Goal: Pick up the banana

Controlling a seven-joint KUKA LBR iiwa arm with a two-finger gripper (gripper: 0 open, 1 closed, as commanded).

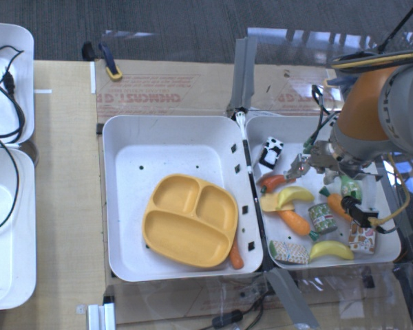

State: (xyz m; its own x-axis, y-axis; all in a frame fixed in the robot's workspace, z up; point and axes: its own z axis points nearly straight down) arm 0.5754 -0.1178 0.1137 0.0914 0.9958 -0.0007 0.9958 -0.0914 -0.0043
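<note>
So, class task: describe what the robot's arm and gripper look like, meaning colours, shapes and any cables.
The arm is a thick, rounded grey body with a broad orange band above the wrist. Below the band sits a darker grey wrist section, ending in a small metallic gripper. Thin black cables loop beside the wrist, and another black cable trails past the arm's lower side.

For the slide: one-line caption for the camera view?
KUKA arm over the right bin, near two bananas; yellow tray in the left bin.
</note>
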